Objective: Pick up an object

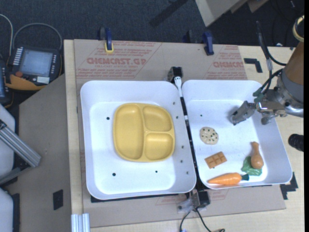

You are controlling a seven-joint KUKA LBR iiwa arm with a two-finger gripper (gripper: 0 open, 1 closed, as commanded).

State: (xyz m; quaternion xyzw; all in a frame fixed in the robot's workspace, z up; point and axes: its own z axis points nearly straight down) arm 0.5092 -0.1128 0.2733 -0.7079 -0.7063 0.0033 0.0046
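Two shallow white bins sit side by side on the bench; the left bin (91, 129) holds a yellow divided plate (144, 131) near its centre; the right bin (203, 93) holds a chocolate-chip cookie (209, 136) at about 9 o'clock, a brown waffle piece (215, 159) at 7 o'clock, a carrot (225, 179) at 6 o'clock along the near rim, and a drumstick (256, 155) at 4 o'clock beside a small green item (250, 169); the gripper (240, 115) hangs at 2 o'clock, apart from every toy.
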